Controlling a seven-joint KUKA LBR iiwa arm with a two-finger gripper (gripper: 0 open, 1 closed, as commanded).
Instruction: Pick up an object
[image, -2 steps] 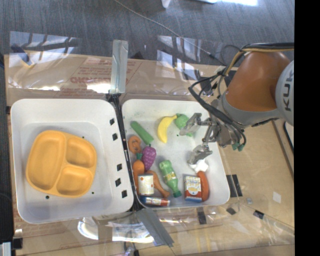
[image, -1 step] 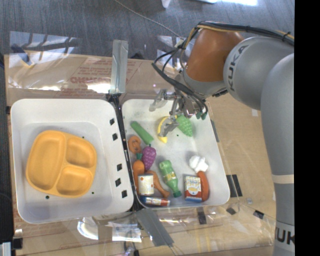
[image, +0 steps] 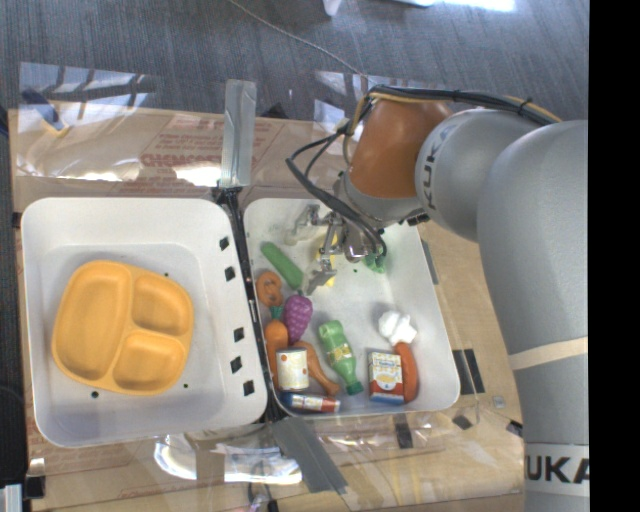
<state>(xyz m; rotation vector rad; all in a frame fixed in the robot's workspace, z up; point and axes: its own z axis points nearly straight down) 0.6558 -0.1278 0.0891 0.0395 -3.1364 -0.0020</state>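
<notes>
My gripper hangs over the back part of the right bin, its two metal fingers spread apart and open with nothing between them. Just left of and below it lies a green cucumber. A brown potato and a purple eggplant sit a little nearer the front. A small green piece lies right beside the gripper's right side. The grey arm with its orange band covers the bin's back right corner.
Toward the front of the right bin lie a carrot, a green bottle, a can, a white lump, a red sausage, a small box and a tube. The left bin holds a yellow divided tray.
</notes>
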